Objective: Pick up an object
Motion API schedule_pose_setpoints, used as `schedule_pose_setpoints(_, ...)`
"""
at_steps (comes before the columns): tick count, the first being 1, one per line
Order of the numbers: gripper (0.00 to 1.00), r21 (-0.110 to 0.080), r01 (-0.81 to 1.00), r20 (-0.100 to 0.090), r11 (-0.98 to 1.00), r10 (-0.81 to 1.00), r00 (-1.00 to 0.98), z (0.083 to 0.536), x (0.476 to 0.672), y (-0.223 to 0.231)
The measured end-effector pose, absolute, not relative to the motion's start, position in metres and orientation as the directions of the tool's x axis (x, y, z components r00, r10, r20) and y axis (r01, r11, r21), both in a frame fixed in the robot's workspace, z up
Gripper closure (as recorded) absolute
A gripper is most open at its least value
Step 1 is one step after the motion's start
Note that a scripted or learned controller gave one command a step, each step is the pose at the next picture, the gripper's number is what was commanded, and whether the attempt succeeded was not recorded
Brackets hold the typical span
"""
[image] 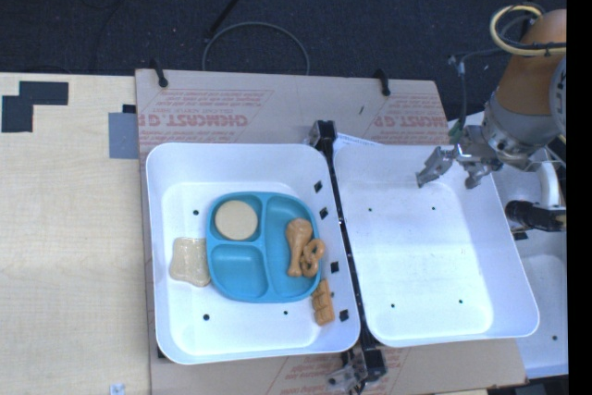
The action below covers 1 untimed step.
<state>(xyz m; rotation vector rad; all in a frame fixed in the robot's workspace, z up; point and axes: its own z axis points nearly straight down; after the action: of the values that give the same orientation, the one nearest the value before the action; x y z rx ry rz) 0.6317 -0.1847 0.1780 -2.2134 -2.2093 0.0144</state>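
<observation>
Two shallow white bins sit side by side on the desk [65, 227], which is light wood with a cardboard sheet [277, 106] under the bins. A black divider [338, 236] runs between them and serves as the landmark. Left of the divider, the left bin [176, 338] holds a blue sectioned plate [245, 277]. A round pale cookie-like disc [236, 219] lies in the plate's upper compartment, well left of the divider. A tan, knobbly pretzel-like piece [303, 247] lies in the plate's long compartment, the one nearest the divider. A pale bread-like slice [190, 261] rests on the bin floor, touching the plate's edge farthest from the divider. A small brown piece [323, 302] lies off the plate, just beside the divider and close to the plate's lower corner; what it is cannot be told at this sharpness.

Right of the divider, the right bin [444, 291] shows its bare white floor with small dark dots. The grey arm [527, 97] with its orange band reaches in from the far side of this bin. Its pincer [453, 169] hangs over the bin's upper far corner, well apart from the divider, fingers spread wide with nothing between them.
</observation>
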Motion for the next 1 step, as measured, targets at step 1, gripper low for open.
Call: schedule_pose_setpoints(1, 0.00, -0.003, 1.000, 0.001, 0.000, 1.000, 0.000, 0.1872, 0.6348, -0.1847)
